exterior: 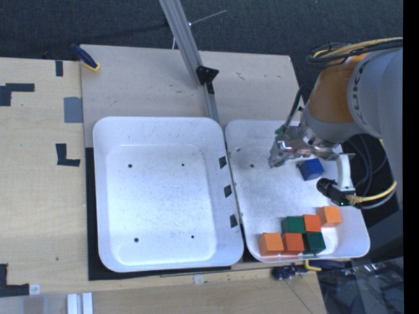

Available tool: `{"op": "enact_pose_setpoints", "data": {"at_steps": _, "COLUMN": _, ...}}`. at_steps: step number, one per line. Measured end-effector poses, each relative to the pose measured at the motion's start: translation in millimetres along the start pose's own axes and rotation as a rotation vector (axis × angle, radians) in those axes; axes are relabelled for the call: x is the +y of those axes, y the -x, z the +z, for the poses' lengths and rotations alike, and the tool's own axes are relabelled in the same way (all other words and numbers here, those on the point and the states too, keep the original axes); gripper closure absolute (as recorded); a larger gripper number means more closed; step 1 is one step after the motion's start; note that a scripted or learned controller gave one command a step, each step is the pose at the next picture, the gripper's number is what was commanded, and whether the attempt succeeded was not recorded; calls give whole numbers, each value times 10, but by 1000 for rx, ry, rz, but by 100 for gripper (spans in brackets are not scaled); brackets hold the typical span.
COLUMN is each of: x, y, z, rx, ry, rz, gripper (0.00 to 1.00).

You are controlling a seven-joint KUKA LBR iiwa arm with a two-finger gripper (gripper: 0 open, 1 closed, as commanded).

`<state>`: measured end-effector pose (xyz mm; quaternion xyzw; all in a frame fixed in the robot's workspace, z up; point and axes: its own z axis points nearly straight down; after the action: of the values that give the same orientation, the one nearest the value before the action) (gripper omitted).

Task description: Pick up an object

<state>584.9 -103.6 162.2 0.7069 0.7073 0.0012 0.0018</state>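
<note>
The end effector (pixel 283 152) hangs over the right bin (pixel 255 195), near its far end. I cannot tell from this slanted look down whether it is spread or pressed together. Nothing can be seen pinched in it.

The thing that looks easiest to pick is the blue block (pixel 311 169). It lies just beside the end effector, a little toward the arm's side and a little toward the near end of the bin. It sits partly under the grey wrist, so some of it may be hidden. It looks about as wide as it is long, so I see no clear long side to line up with. There is just one arm, so this arm must do the job.

Farther from the end effector, at the near end of the same bin, a bunch of blocks sits close together: an orange block (pixel 270 243) at the bin's corner, two more orange ones (pixel 294 242) (pixel 312 223), two green blocks (pixel 294 225) (pixel 315 241), and one orange block (pixel 331 214) a bit apart. They touch each other, so I think they would be harder to grab.

The left bin (pixel 105 195) is on the other side of the end effector, well apart. The bare desk (pixel 39 175) lies past it. Nothing stands between the end effector and the blue block.
</note>
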Motion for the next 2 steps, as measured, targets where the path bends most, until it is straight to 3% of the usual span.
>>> {"op": "enact_pose_setpoints", "data": {"at_steps": 2, "x": 33, "y": 20, "z": -1170, "rx": 0, "ry": 1, "rz": -1, "gripper": 100}}
